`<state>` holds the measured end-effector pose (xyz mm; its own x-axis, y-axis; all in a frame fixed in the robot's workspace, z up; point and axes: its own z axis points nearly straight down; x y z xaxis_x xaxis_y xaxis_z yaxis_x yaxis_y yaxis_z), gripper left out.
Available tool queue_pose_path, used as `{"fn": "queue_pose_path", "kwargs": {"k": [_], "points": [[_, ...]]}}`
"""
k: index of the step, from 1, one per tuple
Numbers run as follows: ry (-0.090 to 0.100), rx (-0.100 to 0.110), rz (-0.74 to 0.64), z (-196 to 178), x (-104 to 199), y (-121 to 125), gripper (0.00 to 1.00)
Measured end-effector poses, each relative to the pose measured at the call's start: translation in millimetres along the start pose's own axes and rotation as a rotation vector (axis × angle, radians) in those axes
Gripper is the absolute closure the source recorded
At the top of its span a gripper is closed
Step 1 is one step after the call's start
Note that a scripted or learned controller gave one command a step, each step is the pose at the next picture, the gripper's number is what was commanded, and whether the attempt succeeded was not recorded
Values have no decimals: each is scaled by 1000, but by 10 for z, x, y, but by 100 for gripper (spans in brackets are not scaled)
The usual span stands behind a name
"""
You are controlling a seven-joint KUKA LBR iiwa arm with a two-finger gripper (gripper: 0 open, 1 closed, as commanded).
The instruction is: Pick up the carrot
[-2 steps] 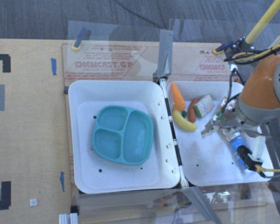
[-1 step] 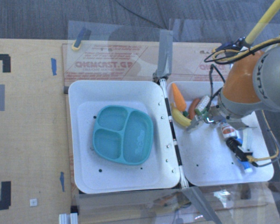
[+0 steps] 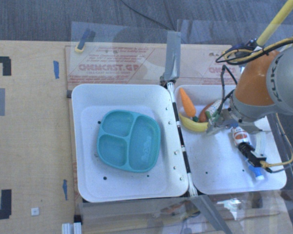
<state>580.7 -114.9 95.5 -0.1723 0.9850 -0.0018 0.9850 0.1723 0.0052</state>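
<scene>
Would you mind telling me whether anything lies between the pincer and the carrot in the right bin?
Yes. The banana lies between them, curving under the carrot's lower end, and a small red item sits beside it. The pincer is low at the banana's right tip, so the carrot's upper part looks easier to reach from above.

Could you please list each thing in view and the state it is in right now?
Carrot: lying in the right bin, near its back left corner, not held.
Banana: lying just in front of the carrot.
Divided plate: flat in the left bin, compartments bare.
Bottle: lying on its side in the right bin.
Gripper: low by the banana, fingers hidden.
</scene>
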Motion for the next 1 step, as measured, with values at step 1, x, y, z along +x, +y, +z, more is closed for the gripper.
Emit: {"fn": "queue_pose_path", "kwargs": {"k": [1], "points": [[-2, 14, 680, -937, 506, -445, 100]]}}
